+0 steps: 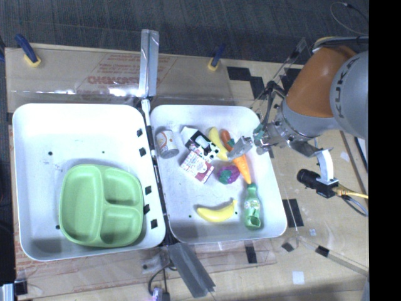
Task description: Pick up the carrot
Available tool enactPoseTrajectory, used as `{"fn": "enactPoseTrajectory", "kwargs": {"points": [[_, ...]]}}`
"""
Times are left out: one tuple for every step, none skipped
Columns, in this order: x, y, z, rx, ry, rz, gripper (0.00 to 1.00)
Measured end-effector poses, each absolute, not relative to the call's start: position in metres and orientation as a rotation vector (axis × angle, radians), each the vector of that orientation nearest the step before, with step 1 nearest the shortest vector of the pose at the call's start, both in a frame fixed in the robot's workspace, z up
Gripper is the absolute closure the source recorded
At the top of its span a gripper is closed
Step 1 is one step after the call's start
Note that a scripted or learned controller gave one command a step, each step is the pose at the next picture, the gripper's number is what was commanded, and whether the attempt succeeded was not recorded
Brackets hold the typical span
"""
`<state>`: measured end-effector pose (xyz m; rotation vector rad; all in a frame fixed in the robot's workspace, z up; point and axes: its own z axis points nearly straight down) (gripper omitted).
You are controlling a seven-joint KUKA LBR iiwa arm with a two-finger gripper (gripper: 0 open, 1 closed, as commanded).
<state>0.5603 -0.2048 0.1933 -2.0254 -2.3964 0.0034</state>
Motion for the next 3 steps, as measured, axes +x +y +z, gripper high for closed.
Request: {"fn": "enactPoseTrajectory", "kwargs": {"points": [[0.588, -0.209, 0.103, -1.847, -2.541, 0.000, 0.00], [0.548, -0.210, 0.098, -1.831, -2.567, -0.008, 0.00], [0.549, -0.210, 0.109, -1.828, -2.573, -0.007, 1.00]]}}
